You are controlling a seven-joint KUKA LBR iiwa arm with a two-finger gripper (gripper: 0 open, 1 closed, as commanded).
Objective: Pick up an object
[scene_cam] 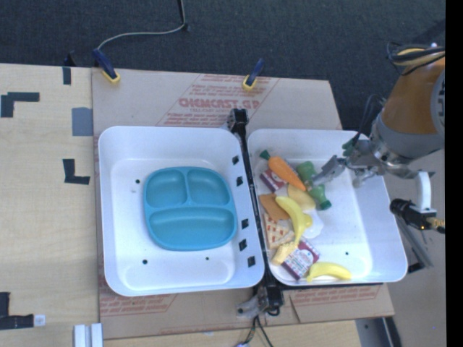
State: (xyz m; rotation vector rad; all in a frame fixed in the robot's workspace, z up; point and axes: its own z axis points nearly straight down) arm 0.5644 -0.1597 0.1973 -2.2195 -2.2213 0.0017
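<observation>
My gripper [325, 173] hung over the right bin [376, 230], fingers spread apart, holding nothing, just beside the green toy [312, 181] and carrot [286, 173]. Bananas [295, 215] lay below those. Blue divided plate [191, 208] sat in the left bin [119, 194] on cardboard [210, 103]; dark carpet [289, 20] beyond.

The robot arm [412, 114] is big and round, like a fat tube. Most of it is grey, with a wide band of orange [409, 96] that looks smooth and a bit shiny. Thin dark cables [405, 49] loop over the top of the orange part. Below it sits a grey metal ring. A thin grey metal gripper [334, 168] sticks out from the wrist, with a small green bit near its base. A white curved piece [425, 190] and a black knob [405, 210] hang beside it.
</observation>
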